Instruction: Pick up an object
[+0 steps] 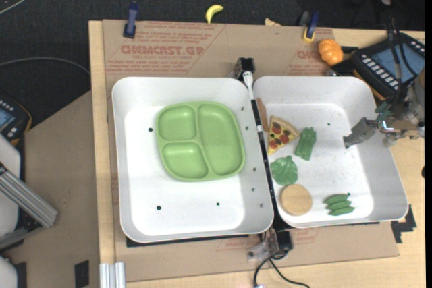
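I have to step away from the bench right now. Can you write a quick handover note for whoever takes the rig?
Gripper hovers over the right bin's right side, nothing between its fingers.
Right bin holds a pizza slice, two green leafy pieces, a round cookie and a pea pod.
Left bin holds a green divided plate.
Done: nothing picked yet. Left: grasp and lift one object.

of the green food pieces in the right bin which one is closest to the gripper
The upright green piece beside the pizza slice lies closest to the gripper. The leafy one and the pea pods sit lower and farther off.
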`<state>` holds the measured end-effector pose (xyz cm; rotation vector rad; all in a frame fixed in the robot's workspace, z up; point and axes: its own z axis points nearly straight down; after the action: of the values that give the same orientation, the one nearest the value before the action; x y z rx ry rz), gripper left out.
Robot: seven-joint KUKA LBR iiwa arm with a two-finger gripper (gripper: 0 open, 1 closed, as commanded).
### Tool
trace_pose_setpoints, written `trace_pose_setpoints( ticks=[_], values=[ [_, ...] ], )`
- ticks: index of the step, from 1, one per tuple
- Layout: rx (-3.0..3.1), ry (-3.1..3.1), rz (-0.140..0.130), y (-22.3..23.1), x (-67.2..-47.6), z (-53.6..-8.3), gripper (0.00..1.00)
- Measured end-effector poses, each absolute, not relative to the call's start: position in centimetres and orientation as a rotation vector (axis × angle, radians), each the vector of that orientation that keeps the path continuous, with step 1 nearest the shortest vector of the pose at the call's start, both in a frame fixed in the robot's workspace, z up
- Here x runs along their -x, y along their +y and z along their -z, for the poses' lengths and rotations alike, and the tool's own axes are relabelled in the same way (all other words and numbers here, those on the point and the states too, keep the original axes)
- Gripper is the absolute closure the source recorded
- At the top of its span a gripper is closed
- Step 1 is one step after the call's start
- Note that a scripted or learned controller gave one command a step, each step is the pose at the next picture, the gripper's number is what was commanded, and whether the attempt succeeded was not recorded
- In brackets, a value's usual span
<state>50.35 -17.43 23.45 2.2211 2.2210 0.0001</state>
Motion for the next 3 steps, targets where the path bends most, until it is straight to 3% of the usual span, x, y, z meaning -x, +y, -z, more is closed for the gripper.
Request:
trace_pose_setpoints(
  ticks=[1, 2, 3],
  values=[
    [-2.220, 2.235, 0.003, -10.7, -54.0, -13.1, 0.00],
    [-2.227, 2.223, 0.003, -9.3, -49.5, -8.3, 0.00],
    [-2.218, 2.220, -0.003, -10.3, -53.9, -8.6, 0.00]
  ],
)
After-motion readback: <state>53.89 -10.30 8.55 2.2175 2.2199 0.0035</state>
